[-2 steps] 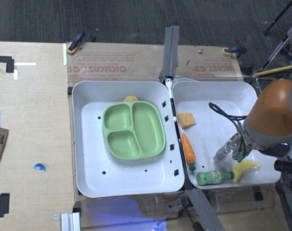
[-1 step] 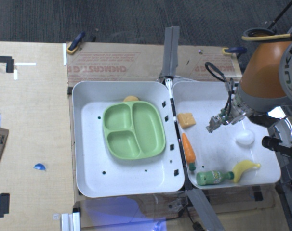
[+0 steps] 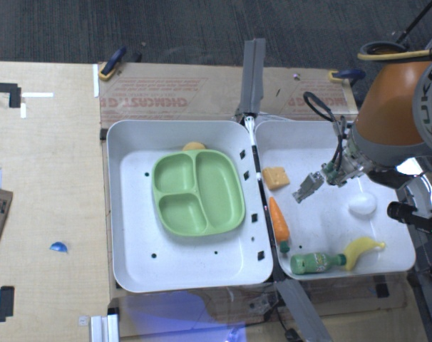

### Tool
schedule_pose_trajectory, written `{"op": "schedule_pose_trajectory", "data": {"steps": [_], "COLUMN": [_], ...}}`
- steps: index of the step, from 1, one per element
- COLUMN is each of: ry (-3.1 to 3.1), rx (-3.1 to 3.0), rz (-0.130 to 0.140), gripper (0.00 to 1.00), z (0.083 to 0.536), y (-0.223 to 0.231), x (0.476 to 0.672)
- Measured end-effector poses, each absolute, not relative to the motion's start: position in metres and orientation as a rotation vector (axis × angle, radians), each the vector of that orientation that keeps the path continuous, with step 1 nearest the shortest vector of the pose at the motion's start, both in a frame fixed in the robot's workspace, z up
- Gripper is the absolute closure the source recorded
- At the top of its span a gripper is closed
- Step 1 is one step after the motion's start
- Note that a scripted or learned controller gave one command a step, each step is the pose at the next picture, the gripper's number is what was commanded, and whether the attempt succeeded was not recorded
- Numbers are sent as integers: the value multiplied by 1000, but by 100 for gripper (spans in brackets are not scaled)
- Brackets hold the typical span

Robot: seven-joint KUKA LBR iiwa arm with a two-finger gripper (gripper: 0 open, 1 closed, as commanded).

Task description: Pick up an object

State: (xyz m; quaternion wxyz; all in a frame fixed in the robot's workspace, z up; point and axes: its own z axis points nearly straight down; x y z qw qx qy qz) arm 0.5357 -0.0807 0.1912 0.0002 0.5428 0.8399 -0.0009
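Camera view: the arm (image 3: 394, 105) reaches in from the right and its hand (image 3: 310, 184) hangs over the right bin (image 3: 301, 135), in the open floor between the items. The fingers appear as one narrow grey shape pointing down-left; you cannot tell from here whether they are spread or closed, and nothing shows between them.

Right bin contents: bread (image 3: 276, 177) near the left wall, just up-left of the hand. Carrot (image 3: 277, 221) below the bread, close along the divider, long axis running top to bottom of the frame with a slight lean, green end toward the near edge. Bottle (image 3: 316, 262) at the near wall, long axis left to right, cap pointing right. Banana (image 3: 362, 251) just beside the bottle's cap end. Egg (image 3: 362, 205) to the right of the hand, under the wrist.

Left bin (image 3: 130, 191): green tray (image 3: 199, 191), with something yellow (image 3: 194, 147) peeking out behind its far rim.

Judgement: bread is the nearest candidate, a short move up-left. The carrot lies down-left; you would want the jaws closing across its long axis, and the divider crowds it on one side.
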Motion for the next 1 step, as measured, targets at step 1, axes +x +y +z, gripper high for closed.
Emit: {"op": "schedule_pose_trajectory", "data": {"steps": [1], "ry": [2676], "rx": [1646], "rz": [-4], "gripper": [0], "z": [132], "y": [-102], "x": [573]}}
